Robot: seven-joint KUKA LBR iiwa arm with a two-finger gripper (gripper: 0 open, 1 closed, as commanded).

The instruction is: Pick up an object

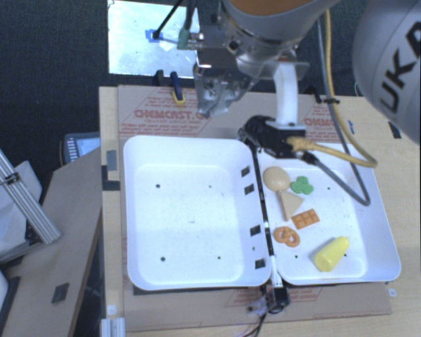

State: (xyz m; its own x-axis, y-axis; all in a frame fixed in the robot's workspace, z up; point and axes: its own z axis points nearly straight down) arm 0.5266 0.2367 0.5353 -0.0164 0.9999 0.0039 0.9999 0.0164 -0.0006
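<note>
Two shallow white bins sit side by side on a sheet of brown cardboard (158,115) printed in red: the left bin (184,217) and the right bin (355,217). Five small things lie in the right bin, one of each kind: one wooden spoon (277,179), one green leafy toy piece (302,185), one orange waffle square (304,218), one pretzel (286,235) and one yellow squeeze bottle (331,253). One blue-handled clamp (176,89) stands at the cardboard's far edge.

The arm (270,20) comes in from the top of the view, its orange band (276,5) just visible at the upper edge. The wrist points down and carries the gripper (214,102) above the cardboard, just beyond the far rim of the left bin and near that bin's far right corner. The clamp is just beside the gripper, on the view's left. The gripper is blurred and seen from above, so I cannot tell whether it is open or closed; nothing shows in its grasp.

From the gripper, all five things lie toward the view's right and nearer the camera, across the divide between the bins. The spoon's bowl is the closest of them, with the green piece just beside it. The spoon's handle points toward the waffle square. The pretzel lies next to the waffle square. The yellow bottle is farthest away, tilted, near the right bin's near rim.
</note>
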